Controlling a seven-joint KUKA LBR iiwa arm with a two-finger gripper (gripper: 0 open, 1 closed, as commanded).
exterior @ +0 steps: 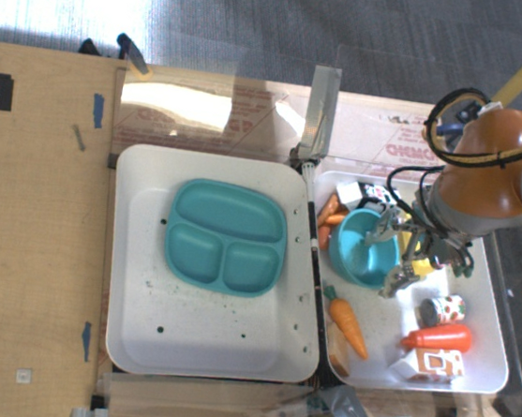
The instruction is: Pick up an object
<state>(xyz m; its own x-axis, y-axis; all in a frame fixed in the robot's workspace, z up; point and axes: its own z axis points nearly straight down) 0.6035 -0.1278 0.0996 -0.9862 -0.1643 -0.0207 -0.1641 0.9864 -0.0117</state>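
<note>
gripper (395, 252) hangs low in the right bin (493, 359), right over the near-right rim of the blue bowl (362, 248); how its fingers stand i cannot tell. a carrot (347, 325) lies nearer, left of a red and white carton (434, 352). orange pieces (330, 217) sit left of the bowl. the left bin (132, 263) bears a teal divided plate (224, 236).

left bin (132, 263), teal divided plate (226, 236)
</note>
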